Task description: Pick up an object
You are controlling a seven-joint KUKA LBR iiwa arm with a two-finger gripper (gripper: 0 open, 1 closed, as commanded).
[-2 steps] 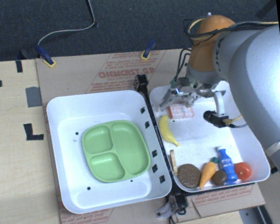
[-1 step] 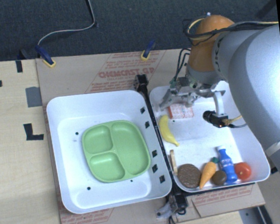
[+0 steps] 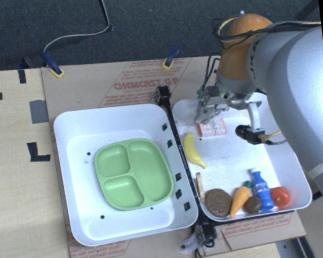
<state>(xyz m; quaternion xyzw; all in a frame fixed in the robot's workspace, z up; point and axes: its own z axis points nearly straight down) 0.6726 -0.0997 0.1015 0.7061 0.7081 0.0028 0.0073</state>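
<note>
My gripper (image 3: 208,111) hangs over the far end of the right bin (image 3: 282,157), just above and touching the top edge of a small white and red carton (image 3: 212,128). A yellow banana (image 3: 194,150) lies a little to the left of the carton, along the bin's left wall. At the near end of the bin sit a brown round cookie (image 3: 218,201), an orange carrot (image 3: 238,200), a blue bottle (image 3: 261,189), a red tomato (image 3: 281,196) and a small brown lump (image 3: 252,205). A thin wooden stick (image 3: 199,185) lies by the left wall.
The left bin (image 3: 72,136) holds a green divided plate (image 3: 133,173). The grey arm with its orange band (image 3: 243,39) covers the right side of the view. A black divider (image 3: 173,136) runs between the bins. Cardboard (image 3: 115,81) lies under both.
</note>
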